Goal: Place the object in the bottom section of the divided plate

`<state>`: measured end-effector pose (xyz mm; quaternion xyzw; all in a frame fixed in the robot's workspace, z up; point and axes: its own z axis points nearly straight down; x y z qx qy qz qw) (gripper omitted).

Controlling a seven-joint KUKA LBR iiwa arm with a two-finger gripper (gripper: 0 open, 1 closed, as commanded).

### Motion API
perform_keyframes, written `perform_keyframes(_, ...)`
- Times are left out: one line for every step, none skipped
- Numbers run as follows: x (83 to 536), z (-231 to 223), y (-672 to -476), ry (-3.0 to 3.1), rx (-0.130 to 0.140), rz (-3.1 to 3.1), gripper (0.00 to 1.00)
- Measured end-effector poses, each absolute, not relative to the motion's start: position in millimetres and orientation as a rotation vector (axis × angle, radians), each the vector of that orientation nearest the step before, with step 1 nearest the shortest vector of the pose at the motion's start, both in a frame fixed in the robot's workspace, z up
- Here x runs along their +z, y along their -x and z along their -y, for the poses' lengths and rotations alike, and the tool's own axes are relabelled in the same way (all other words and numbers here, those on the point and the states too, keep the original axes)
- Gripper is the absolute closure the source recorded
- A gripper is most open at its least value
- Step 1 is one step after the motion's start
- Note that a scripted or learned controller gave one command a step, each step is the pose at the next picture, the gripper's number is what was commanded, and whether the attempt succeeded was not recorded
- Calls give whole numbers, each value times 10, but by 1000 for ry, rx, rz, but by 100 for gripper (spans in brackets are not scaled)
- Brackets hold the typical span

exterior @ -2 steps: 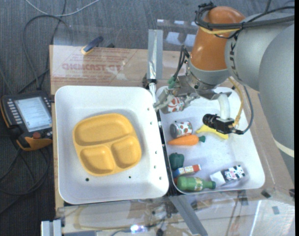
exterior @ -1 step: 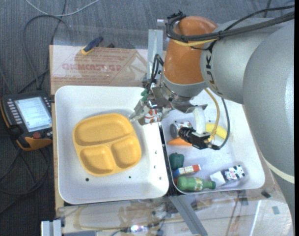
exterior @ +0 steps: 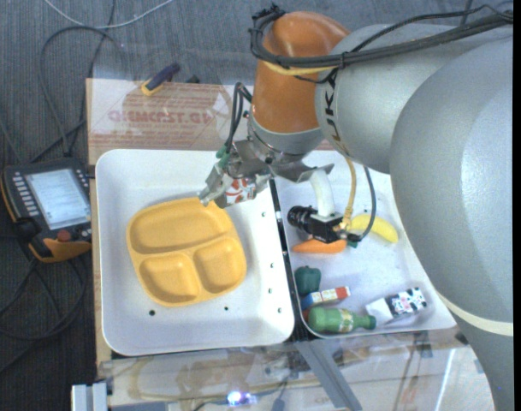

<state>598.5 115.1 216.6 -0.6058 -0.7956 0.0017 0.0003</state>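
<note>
The gripper point(exterior: 230, 182) sits above the left bin point(exterior: 115, 315), just past the upper right edge of the yellow divided plate point(exterior: 185, 249), and a small red and white object point(exterior: 237, 192) shows between the jaws, so they look to be pinching it, though the metal fingers hide most of it and I can't tell what kind of thing it is. All three sections of the plate look bare, so nothing is placed yet. Judging by this, the pick is done and the carry is partway; left to do is moving over the plate toward the near edge of the view, lowering into the bottom section, and letting go. Which of the two small sections counts as "bottom" is a guess; the one lower in the view point(exterior: 170, 278) seems likeliest. The left bin holds just the plate. The right bin point(exterior: 431, 315) holds a banana point(exterior: 378, 228), an orange carrot-like piece point(exterior: 320, 247), a dark green lump point(exterior: 307, 279), a small red and white tube point(exterior: 327, 296), a green bottle point(exterior: 337, 319) and a small black and white carton point(exterior: 403, 303); a black fitting point(exterior: 311, 221) hangs over the carrot. Beside the bench, a control pendant point(exterior: 50, 199) lies on the floor to the left, with cables around it.
</note>
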Motion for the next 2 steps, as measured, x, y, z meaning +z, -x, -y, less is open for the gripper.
perform_keyframes(2166, -1151, -5986, 1903, 4, 2499, 0)
perform_keyframes(1798, -1747, -5782, 1526, 3, 2742, 0)
